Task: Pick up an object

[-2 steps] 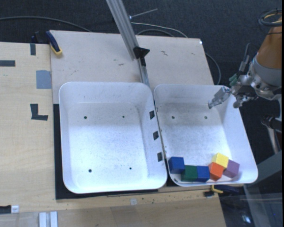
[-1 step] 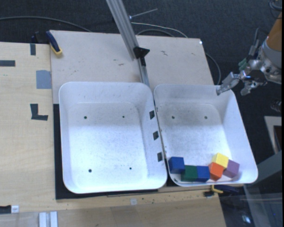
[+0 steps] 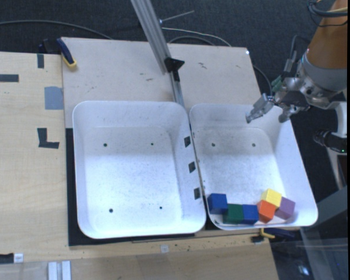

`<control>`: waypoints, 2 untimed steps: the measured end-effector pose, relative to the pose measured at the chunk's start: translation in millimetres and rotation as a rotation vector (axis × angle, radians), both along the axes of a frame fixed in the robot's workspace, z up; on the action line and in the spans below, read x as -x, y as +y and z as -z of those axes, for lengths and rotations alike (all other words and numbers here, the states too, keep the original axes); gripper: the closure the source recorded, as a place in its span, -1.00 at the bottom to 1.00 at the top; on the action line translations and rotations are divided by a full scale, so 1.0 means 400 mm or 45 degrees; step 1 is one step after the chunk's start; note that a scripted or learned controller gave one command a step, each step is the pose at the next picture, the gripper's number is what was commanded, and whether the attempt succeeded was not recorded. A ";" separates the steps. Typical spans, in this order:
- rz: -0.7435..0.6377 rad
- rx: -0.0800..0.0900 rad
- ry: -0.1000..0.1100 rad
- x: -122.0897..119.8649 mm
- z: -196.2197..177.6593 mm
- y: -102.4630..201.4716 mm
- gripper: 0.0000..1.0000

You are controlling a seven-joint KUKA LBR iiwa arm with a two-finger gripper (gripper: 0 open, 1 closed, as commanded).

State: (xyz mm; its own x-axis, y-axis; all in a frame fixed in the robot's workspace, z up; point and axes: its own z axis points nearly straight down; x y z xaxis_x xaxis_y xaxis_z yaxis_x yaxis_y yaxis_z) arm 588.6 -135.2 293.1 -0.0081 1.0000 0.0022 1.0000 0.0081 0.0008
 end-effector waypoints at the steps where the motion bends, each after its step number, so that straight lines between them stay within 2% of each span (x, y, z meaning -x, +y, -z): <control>1: 0.003 0.000 0.008 0.143 0.041 0.153 -1.00; 2: 0.016 0.006 0.009 0.049 0.220 -0.027 -1.00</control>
